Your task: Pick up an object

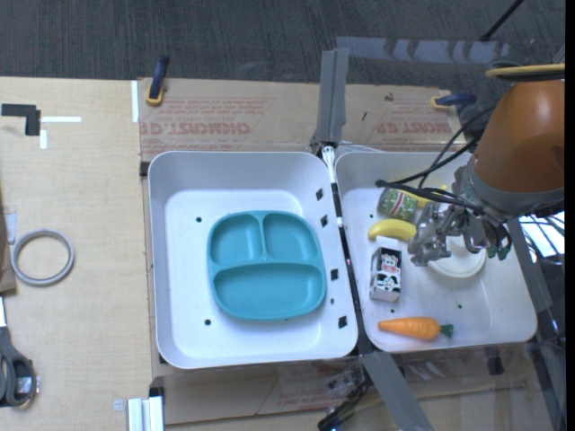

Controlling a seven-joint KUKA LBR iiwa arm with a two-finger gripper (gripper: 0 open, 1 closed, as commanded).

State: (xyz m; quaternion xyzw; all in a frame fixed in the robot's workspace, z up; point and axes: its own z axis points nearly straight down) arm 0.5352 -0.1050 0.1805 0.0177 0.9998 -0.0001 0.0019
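Note:
My gripper point(429, 243) hangs low over the right bin point(503, 330), with the orange-banded wrist above it at the right. Its tip is beside a white round dish point(463, 264) and just right of a yellow banana point(392, 230). A green can point(400, 203) lies behind the banana. In front of the banana, a small cow-patterned carton point(386, 274) stands to the lower left of the gripper. An orange carrot point(411, 328) lies near the bin's front wall. Nothing shows as held.
The left bin point(171, 268) holds a teal divided plate point(266, 265). A roll of tape point(39, 257) and scissors point(13, 375) lie on the bench at the far left. Cables trail from the wrist over the right bin's back edge.

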